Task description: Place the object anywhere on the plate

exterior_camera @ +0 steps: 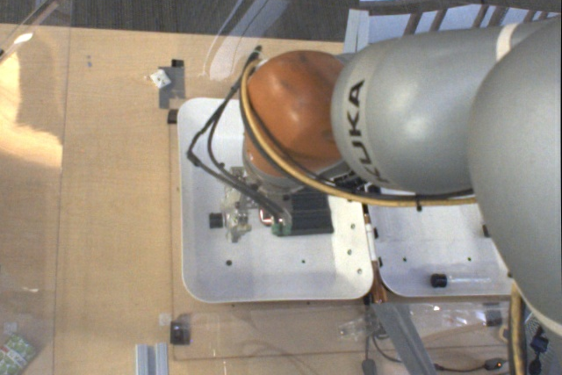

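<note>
My gripper (235, 220) hangs low over the left part of the left white bin (263, 281). The grey arm and its orange band (294, 114) cover the bin's upper half. A small black object (215, 220) lies on the bin floor just left of the gripper, close to it; I cannot tell whether they touch. A dark ribbed block (309, 212) sits right of the gripper, and I cannot tell if it is part of the wrist or a separate thing. Black cables (206, 155) loop from the wrist over the bin's left side.
The right white bin (413, 263) holds a small black cylinder-like piece (437, 280) near its front edge. Wooden bench top (88, 189) stretches to the left. Black clamps sit at the left bin's back left corner (172, 92) and front left corner (179, 331).
</note>
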